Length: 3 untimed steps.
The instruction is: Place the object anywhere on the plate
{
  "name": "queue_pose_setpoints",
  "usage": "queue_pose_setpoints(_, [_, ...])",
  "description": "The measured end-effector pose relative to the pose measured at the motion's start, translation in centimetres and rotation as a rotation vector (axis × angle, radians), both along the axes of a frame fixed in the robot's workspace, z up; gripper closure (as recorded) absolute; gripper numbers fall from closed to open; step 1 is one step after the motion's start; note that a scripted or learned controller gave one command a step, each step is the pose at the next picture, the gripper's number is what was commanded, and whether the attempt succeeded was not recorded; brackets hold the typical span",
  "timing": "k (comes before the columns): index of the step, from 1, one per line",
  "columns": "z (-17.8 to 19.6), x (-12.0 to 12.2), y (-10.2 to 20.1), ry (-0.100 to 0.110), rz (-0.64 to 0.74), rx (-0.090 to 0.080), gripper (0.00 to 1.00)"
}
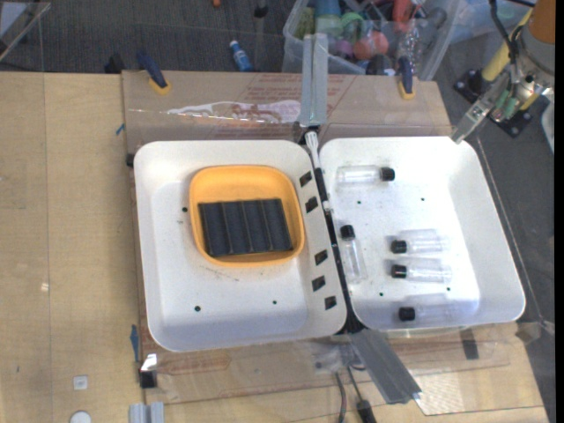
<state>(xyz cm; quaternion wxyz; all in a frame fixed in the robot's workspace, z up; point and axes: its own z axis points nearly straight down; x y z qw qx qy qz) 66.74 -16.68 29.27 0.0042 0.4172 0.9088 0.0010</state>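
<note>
An orange plate [206,186] sits in the left white bin [167,307]. A black ribbed rectangular object [245,227] lies flat on the plate, inside its rim. In the right white bin [480,201] lie several clear vials with black caps, among them one at the back [364,175], one beside the divider [351,250] and one near the front [421,272]. My gripper [473,120] hangs at the upper right, above and just outside the back right corner of the right bin, well apart from the vials and the plate. Nothing shows in it.
A clear tub of coloured toys [379,11] stands behind the bins. A grey metal strip [313,77] runs to the divider between the bins. Black clips [317,232] line the divider. Tan bench surface [62,236] stretches to the left.
</note>
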Motion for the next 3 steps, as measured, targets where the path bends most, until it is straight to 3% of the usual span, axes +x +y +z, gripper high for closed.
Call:
queue_pose_setpoints(1, [3.6,-2.7,-5.9,-0.001,0.29,-0.003,1.0])
queue_pose_setpoints(2, [3.6,-2.7,-5.9,-0.001,0.29,-0.003,0.0])
queue_pose_setpoints(3, [4.8,-2.6,-6.0,-0.012,0.286,-0.005,1.0])
